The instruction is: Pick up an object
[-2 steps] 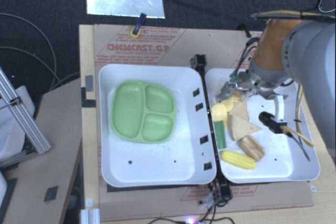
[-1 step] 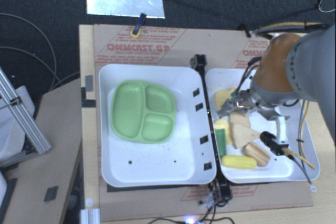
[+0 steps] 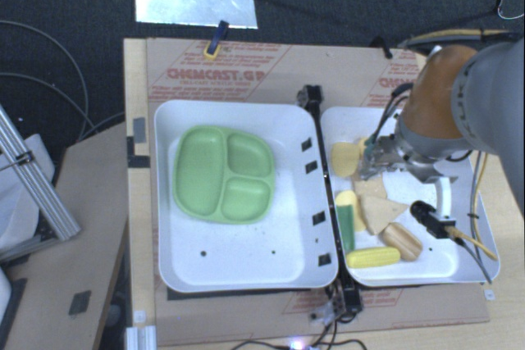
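At the near edge of the right bin [image 3: 426,268], I note a yellow corn cob [image 3: 373,258] lying lengthwise along the wall. Just behind it sits a brown roll [image 3: 402,240], touching or nearly touching a tan wedge [image 3: 381,215]. A green stick [image 3: 345,227] lies along the bin's left wall beside the wedge, with a pale yellow piece [image 3: 345,199] at its far end. Further back, a yellow piece [image 3: 345,160] rests by the same wall. The gripper [image 3: 371,164] is low in this bin, just beside that yellow piece and at the far side of the wedge. I cannot tell whether it is spread or pressed together. The arm [image 3: 459,106] enters from the right. The left bin [image 3: 246,258] holds a green divided plate [image 3: 223,174], well apart from the gripper. Both bins rest on a cardboard sheet [image 3: 246,70]
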Robot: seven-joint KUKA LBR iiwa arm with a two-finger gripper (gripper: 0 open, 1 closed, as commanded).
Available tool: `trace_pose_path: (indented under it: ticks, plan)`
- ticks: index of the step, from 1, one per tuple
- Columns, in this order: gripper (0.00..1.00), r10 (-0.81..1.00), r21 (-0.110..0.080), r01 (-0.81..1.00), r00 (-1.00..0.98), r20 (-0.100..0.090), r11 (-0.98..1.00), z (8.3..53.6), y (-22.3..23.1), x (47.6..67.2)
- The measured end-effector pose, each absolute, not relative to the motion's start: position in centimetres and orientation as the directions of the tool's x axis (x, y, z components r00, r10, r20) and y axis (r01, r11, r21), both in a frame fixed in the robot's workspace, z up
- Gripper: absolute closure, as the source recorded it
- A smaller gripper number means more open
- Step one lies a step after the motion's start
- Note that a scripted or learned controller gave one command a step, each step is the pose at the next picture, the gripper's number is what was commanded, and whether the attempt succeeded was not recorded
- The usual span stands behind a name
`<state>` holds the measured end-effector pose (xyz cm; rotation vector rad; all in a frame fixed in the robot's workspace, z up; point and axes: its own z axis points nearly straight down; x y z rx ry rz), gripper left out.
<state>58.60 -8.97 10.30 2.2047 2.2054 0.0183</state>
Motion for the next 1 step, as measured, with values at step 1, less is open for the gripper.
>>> trace_pose_path:
  ticks: [1]
  plan:
    - [1.0, 1.0, 0.006, 1.0, -0.002, -0.003, 0.002, 9.12, -8.62, 58.6]
